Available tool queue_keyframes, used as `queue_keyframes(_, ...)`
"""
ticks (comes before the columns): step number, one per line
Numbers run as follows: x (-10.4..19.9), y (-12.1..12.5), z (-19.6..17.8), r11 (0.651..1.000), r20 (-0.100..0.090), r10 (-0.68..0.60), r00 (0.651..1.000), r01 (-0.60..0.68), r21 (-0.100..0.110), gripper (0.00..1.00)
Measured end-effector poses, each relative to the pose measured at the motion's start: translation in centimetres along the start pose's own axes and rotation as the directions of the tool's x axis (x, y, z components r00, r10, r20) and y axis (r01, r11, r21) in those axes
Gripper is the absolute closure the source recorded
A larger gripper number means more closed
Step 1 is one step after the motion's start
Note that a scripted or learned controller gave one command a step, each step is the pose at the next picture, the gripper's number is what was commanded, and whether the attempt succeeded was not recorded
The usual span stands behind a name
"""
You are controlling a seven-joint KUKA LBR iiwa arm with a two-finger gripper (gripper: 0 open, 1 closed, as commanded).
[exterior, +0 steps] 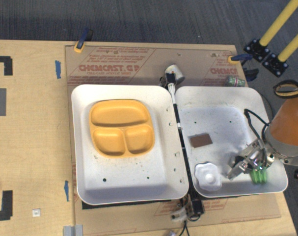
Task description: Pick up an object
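Note:
My gripper [235, 167] hangs low over the front right part of the right bin [222, 107], with the orange-banded wrist behind it at the bin's right edge. A small green object [259, 175] lies just right of the gripper, beside it, near the bin's front right corner. A white round cup-like object [207, 176] sits just left of the gripper at the bin's front. A flat brown rectangle [201, 140] lies near the bin's middle, apart from the gripper. I see nothing held in the gripper.
The left bin [85, 146] holds a yellow three-compartment tray [121, 127]. A black cable [254, 122] loops from the wrist over the right bin's right side. A black divider rail [177, 127] runs between the bins. Yellow-handled clamps [271, 43] stand at the far right.

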State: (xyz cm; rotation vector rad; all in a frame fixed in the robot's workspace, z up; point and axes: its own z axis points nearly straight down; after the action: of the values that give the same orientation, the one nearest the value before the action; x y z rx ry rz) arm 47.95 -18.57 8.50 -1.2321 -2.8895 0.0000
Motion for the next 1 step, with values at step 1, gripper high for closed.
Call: queue_keyframes(1,1.58,4.36,-0.03,0.970,0.004,-0.244,0.970,0.244,-0.003,0.00)
